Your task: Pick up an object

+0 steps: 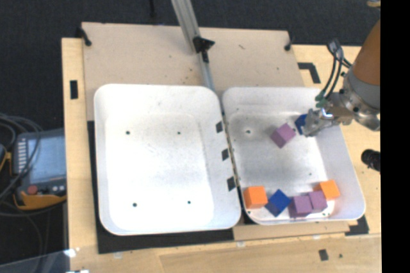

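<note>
My gripper (310,124) hangs over the upper right part of the right bin (256,105), reaching in from the right. A small blue block (299,124) shows right at its tip, partly hidden by it; whether it is held or lying underneath is unclear. A purple cube (282,135) lies just left of and below the gripper, apart from it. Along the bin's front edge sit an orange block (255,196), a blue block (278,202), two purple blocks (301,206) (317,200) and another orange block (329,189).
The left bin (109,137) lies beside the right one, separated by a narrow divider. A slanted aluminium post (182,2) rises behind the bins. A pendant with cables (38,166) sits off the bench at the left.
</note>
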Action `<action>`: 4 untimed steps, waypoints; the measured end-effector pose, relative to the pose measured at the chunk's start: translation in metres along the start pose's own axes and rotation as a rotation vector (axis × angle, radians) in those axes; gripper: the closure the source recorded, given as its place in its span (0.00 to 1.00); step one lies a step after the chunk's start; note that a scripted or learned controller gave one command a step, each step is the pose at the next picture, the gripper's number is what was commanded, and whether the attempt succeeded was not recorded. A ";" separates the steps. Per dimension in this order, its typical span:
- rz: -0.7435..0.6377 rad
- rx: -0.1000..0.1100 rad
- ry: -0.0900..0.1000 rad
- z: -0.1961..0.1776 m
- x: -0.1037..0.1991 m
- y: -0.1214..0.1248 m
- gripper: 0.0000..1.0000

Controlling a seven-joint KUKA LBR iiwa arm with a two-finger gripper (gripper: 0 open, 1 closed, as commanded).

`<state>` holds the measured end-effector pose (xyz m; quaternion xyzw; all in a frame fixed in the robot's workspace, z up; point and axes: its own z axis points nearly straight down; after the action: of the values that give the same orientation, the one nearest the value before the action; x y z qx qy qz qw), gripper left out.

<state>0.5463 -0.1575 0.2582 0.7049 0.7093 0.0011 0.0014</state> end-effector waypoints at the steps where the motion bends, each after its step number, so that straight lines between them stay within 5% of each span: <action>1: 0.000 0.001 0.000 -0.001 0.041 0.012 1.00; 4: 0.000 0.002 0.000 0.016 0.189 0.050 1.00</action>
<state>0.5950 0.0317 0.2418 0.7049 0.7093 0.0005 0.0006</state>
